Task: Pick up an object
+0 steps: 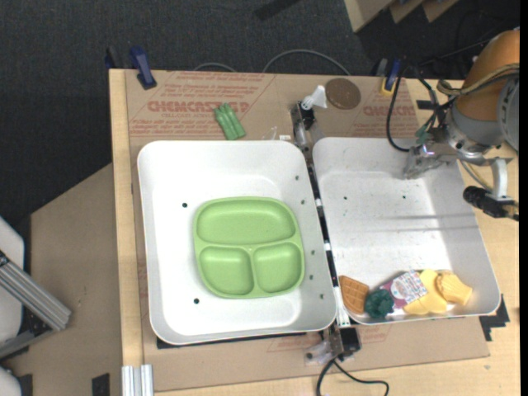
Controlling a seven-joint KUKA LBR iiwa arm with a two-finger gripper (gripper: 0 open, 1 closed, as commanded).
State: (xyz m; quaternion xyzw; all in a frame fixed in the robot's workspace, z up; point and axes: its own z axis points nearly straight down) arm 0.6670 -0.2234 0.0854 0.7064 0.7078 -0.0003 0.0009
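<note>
Pincer (415, 165) hangs over the far right corner of the right bin (388, 221), at the end of a grey arm (487, 114) with an orange band; whether it is released or clenched cannot be told. Well apart from it, small things cluster in the near right corner of that bin: a waffle-like biscuit (354, 292), a dark green piece (379, 304), a pink-and-white packet (408, 286) and yellow pieces (437, 295). The left bin (165, 221) holds a green three-part plate (247, 247). Both bins sit on a cardboard-covered bench (198, 106).
</note>
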